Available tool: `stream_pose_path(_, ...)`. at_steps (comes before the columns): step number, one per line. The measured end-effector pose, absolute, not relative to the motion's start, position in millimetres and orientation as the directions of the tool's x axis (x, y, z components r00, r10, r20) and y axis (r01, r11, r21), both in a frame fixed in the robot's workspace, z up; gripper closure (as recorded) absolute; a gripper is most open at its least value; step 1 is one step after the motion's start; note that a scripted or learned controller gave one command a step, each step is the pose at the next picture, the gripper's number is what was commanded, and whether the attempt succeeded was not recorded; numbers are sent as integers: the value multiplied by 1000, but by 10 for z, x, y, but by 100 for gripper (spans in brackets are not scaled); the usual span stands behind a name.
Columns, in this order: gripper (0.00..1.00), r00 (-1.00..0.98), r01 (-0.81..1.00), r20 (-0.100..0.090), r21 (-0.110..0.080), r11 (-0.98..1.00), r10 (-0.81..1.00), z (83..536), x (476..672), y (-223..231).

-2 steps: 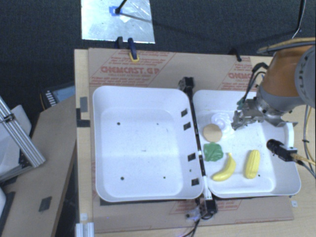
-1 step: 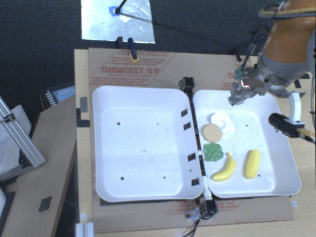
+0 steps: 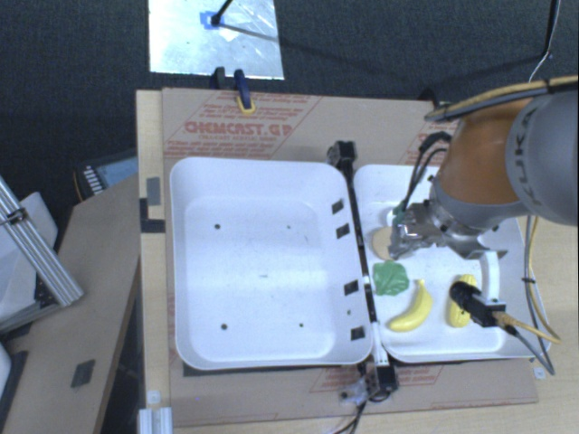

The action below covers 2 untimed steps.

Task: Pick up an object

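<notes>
Your gripper (image 3: 401,233) sits low in the right bin (image 3: 380,188); you cannot tell whether it is apart or together. A pale round object (image 3: 381,240) lies just beside it, with a green leafy piece (image 3: 391,278) and a banana (image 3: 412,307) near, beyond that.

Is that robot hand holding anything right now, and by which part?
Cannot be told. The gripper sits low in the right bin beside a pale round object.

Left white bin (image 3: 262,269) taken as landmark, printed cardboard sheet (image 3: 271,120) laid beneath it, blue-and-yellow clamp (image 3: 242,89) noted at its far edge, shiny metal plate (image 3: 181,34) seen beyond that, aluminium rail (image 3: 41,260) set off to its left.
</notes>
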<state>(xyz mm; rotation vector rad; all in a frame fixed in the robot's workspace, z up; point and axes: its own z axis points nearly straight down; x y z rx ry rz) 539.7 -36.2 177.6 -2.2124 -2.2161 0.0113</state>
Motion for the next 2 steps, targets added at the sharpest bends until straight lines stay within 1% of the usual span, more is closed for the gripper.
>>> stream_pose_path(1, 100, 5, 1000, -7, 22, -5, 1000, 3676, 5421, -1202)
stream_pose_path(2, 100, 0, 1000, 3, -14, 0, 1000, 1938, 5104, -1114)
